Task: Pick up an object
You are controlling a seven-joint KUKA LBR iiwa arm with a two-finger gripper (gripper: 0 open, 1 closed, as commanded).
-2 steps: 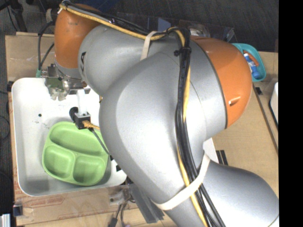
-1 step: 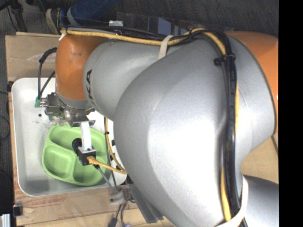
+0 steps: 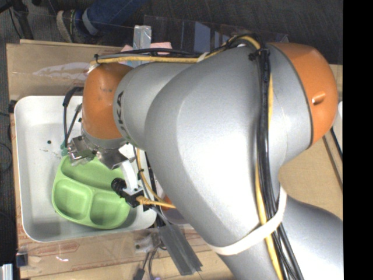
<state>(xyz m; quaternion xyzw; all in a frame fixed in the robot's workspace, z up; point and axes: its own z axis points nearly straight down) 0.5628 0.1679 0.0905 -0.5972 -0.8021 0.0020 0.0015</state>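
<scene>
A light green plastic dish [image 3: 87, 200] with two hollows lies in the left white bin [image 3: 26, 156], towards its near right corner. My gripper [image 3: 78, 149] reaches down below the orange wrist band [image 3: 104, 101] and sits right over the dish's far edge. The metal gripper body blocks the view of where it meets the dish. A small teal bit [image 3: 63, 150] shows just left of the gripper. The arm's big grey body [image 3: 221, 156] covers the right bin and the right part of the left bin.
The bin's white floor [image 3: 41, 127] shows to the left of the dish. A brown bench top [image 3: 41, 60] surrounds the bins. A person's leg and shoe [image 3: 81, 17] are beyond the bench's far edge. Cables [image 3: 143, 197] hang beside the dish.
</scene>
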